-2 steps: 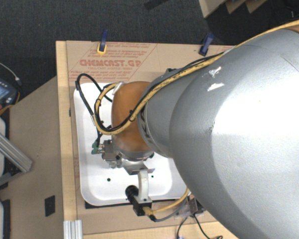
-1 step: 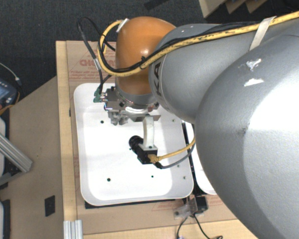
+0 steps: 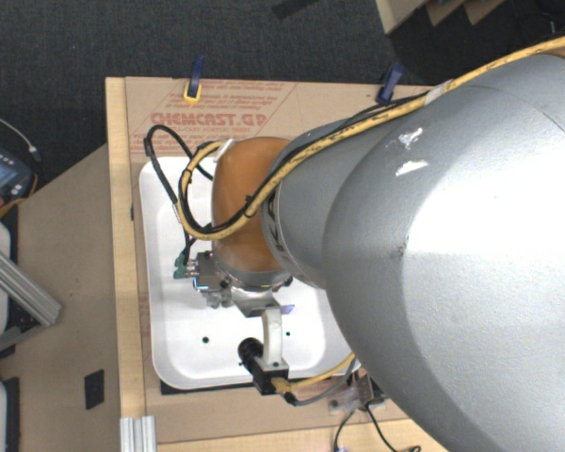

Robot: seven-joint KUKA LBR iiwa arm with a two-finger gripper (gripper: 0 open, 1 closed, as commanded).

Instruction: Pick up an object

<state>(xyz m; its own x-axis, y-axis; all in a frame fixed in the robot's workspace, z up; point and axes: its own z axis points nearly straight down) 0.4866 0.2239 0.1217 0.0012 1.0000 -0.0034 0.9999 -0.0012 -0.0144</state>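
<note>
My arm (image 3: pixel 452 252) reaches in from the right and covers most of the surface (image 3: pixel 127 347). Its orange band (image 3: pixel 245 196) hangs over the white bin (image 3: pixel 165 347). Below the band, my wrist points down into the bin, and my pincer (image 3: pixel 228 288) sits low over the bin floor, mostly hidden under the wrist. I cannot tell whether it is spread, pressed together or pinching anything.

A small green object (image 3: pixel 181 266) lies in the bin just beside the left edge of my wrist; whether the two touch I cannot tell. A little purple piece (image 3: pixel 284 310) peeks out on the bin floor on the other side of the wrist, close under my arm.

A white bracket (image 3: pixel 273 332) with a black part (image 3: pixel 254 356) at its end sticks out from the wrist toward the bin's near rim. A yellow cable (image 3: pixel 358 125) and a black cable (image 3: pixel 169 172) loop around the band. A brown sheet with red print (image 3: pixel 207 116) lies beyond the bin, held by two blue clamps (image 3: pixel 196 72).
</note>
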